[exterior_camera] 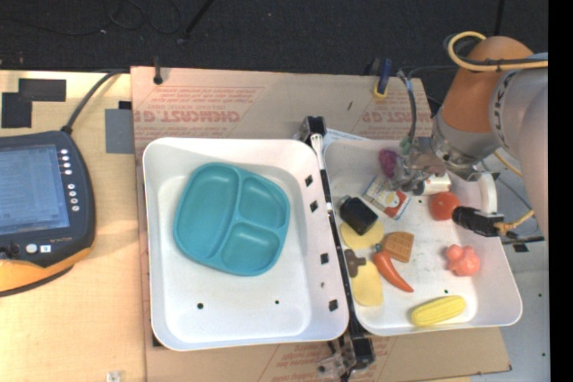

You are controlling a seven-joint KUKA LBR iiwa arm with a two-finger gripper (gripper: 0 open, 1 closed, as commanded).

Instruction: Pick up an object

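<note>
1. Nearest the camera lay a yellow plastic corn cob (438,310), at five o'clock in the right white bin (501,300).
2. Left of it, a teal divided plate (232,217) filled the left white bin (170,282).
3. A black block (358,214), an orange carrot (391,271), a red tomato (442,206) and a pink toy (462,259) lay scattered.
4. At twelve o'clock, the gripper (417,177) hovered over a small printed card (388,197); whether its fingers were spread or closed, I cannot tell.

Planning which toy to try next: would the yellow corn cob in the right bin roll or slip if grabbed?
The corn cob looks rounded and long, so it probably rolls sideways if nudged. Its glossy surface suggests light plastic, likely slippery. It lies apart from other toys near the bin wall.
</note>
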